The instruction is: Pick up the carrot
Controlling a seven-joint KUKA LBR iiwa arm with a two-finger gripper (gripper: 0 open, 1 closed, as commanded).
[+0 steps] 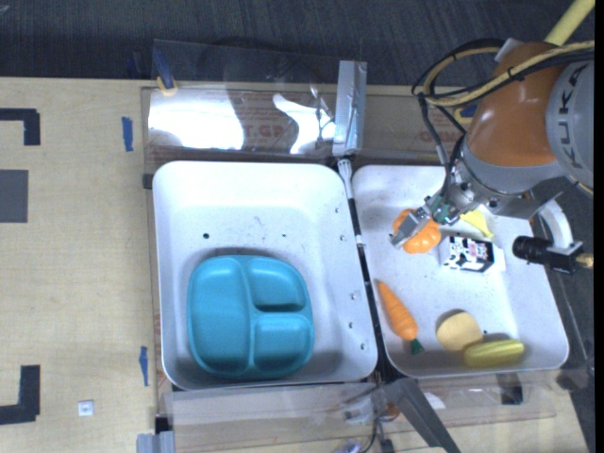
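My pincer hangs over the far part of the right bin, my grey arm with its orange band coming in from the right. I cannot tell how the pincer stands; its tip is lost against an orange lump right beneath it, and whether it touches that lump I cannot say either. The carrot is not there. It lies on the bin floor near the left wall, toward the near edge, slanting with its thin end pointing up and left and a small green stub at its lower right end. It is well apart from my pincer. Just right of it sit a pale potato and a yellow-green piece (these two touch). A black-and-white block lies beside the orange lump. In the left bin rests a blue tray.
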